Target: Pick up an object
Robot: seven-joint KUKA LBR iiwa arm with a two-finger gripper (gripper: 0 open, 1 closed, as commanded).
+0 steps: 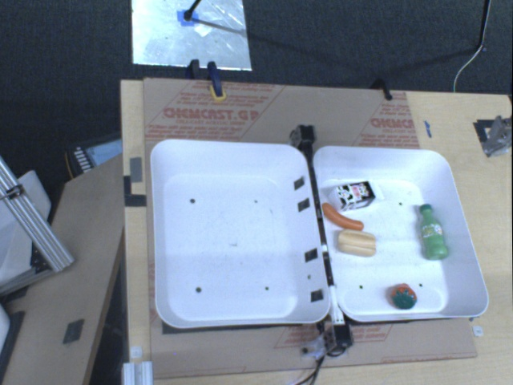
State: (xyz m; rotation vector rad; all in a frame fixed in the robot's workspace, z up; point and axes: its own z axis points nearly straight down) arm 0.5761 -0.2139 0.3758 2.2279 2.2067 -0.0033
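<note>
The right bin point(461, 239) holds several small objects. A small black-and-white carton point(354, 194) lies near its back left. Just below it a red-orange sausage point(342, 217) lies slanted, with a tan bread bun point(357, 243) in front of it. A green bottle point(433, 232) lies along the right side. A round orange-and-green toy point(403, 296) sits near the front wall.
The left bin point(232, 231) adjoins the right one along a clipped centre seam point(317, 231). Both rest on a cardboard sheet point(240, 115) on the wooden bench. A shiny metal plate point(191, 21) lies beyond the bench at the back. Aluminium framing point(28, 219) stands at the left.
</note>
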